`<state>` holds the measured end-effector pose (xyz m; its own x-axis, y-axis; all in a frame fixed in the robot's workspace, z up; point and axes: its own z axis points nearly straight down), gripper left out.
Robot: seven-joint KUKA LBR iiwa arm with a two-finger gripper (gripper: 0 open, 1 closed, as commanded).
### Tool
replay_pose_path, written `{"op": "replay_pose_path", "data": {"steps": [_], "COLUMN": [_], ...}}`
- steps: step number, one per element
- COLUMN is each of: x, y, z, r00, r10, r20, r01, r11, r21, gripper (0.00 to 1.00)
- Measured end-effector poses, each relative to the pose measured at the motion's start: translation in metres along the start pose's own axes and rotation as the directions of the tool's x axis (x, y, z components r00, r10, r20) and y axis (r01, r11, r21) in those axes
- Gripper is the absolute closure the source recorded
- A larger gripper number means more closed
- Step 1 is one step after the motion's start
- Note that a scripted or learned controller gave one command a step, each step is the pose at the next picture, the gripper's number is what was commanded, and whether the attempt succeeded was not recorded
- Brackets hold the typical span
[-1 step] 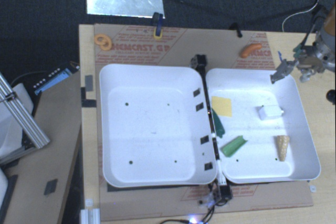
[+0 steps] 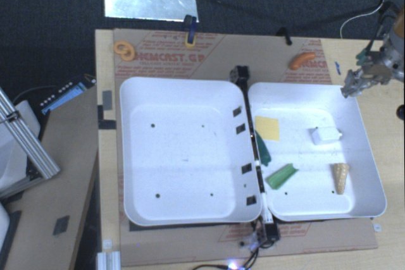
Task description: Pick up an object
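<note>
Gripper point(image 2: 352, 86) hangs above the right bin's point(image 2: 367, 136) far right corner, holding nothing I can see, and must next drop to the white block point(image 2: 325, 135).

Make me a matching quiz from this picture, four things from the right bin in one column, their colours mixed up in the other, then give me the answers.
Things:
1. square card
2. small block
3. cone
4. long wedge

Colours:
A. green
B. tan
C. yellow
D. white

Pairs: 1-C, 2-D, 3-B, 4-A. All four lie in the right bin.
</note>
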<state>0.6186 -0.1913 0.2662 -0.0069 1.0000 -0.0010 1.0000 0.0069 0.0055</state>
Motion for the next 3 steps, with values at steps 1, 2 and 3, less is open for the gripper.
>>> {"op": "replay_pose_path", "data": {"steps": [1, 2, 3], "x": [0.077, 0.104, 0.135], "y": [-0.007, -0.026, -0.051], "z": [-0.118, -0.151, -0.169], "r00": [1.0, 1.0, 1.0], "r10": [-0.006, -0.001, -0.001], "r20": [-0.001, -0.002, -0.002], "r01": [0.006, 0.001, 0.001], "r11": [1.0, 1.0, 1.0], "r21": [-0.01, 0.0, 0.001], "gripper": [1.0, 1.0, 1.0]}}
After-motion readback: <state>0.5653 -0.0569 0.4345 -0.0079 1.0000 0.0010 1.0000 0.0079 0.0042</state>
